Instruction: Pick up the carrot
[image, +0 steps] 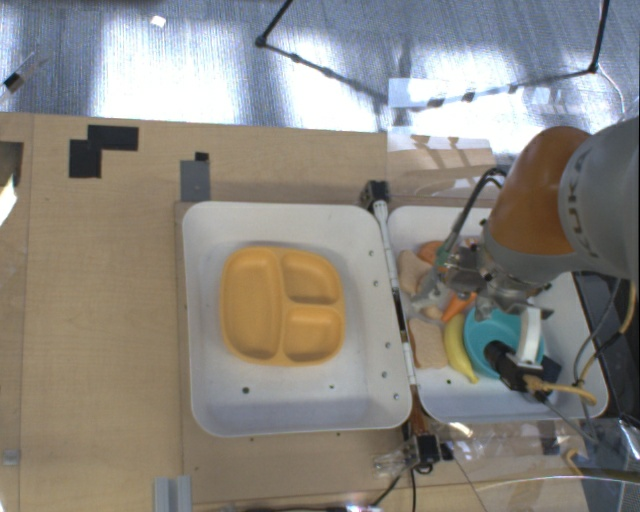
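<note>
Bins number two, set side by side on the wooden bench (90, 330); the left bin (290, 410) carries one yellow tray (283, 304) with three compartments, lying flat near its middle; the right bin (500, 402) holds the clutter and the arm's working end. One arm (560, 200) reaches in from the right, its orange band a broad dome above the wrist, and it hangs over the upper middle of the right bin; the gripper (462, 288) sits low among the items, and whether it is spread or closed cannot be told, since the wrist body covers it from above. One carrot (458, 305) shows as a small orange sliver just under the gripper, touching or nearly touching the banana's upper end; a second orange patch (432, 250) lies near the bin's upper left, partly behind the wrist, and what it is stays unclear. One banana (458, 350) lies yellow and curved, running down toward the bin's front wall; one teal item (495, 340) sits just beside it on the right, with a dark hollow in it; two pale tan pieces rest along the left wall, one above (412, 268), one below (428, 345). Cables trail off the bin's right corner.
</note>
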